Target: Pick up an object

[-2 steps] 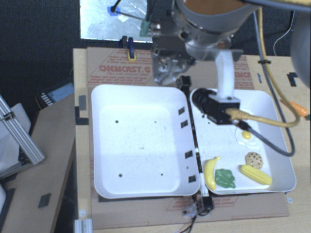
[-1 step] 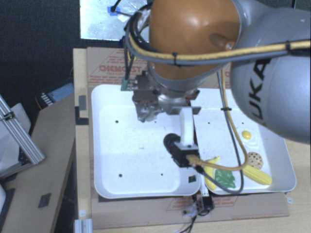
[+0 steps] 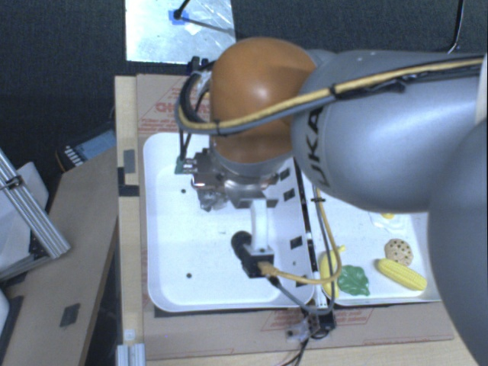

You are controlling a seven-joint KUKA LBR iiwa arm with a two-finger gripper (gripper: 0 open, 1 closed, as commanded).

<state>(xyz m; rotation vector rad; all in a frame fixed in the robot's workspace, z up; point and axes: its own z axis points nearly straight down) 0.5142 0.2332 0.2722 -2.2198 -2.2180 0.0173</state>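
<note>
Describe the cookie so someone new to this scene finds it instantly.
Look in the white bin on the view's right, toward its near edge. The cookie is the round tan disc with dark specks, just above the yellow corn cob in the picture and right of the green piece. It is the only round, speckled item there.

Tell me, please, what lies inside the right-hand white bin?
A yellow corn cob, a round tan biscuit and a green leafy toy; the grey arm covers the rest.

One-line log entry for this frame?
arm: over left bin | held object: cannot tell | right bin: corn cob, cookie, green piece | pick: not done
</note>
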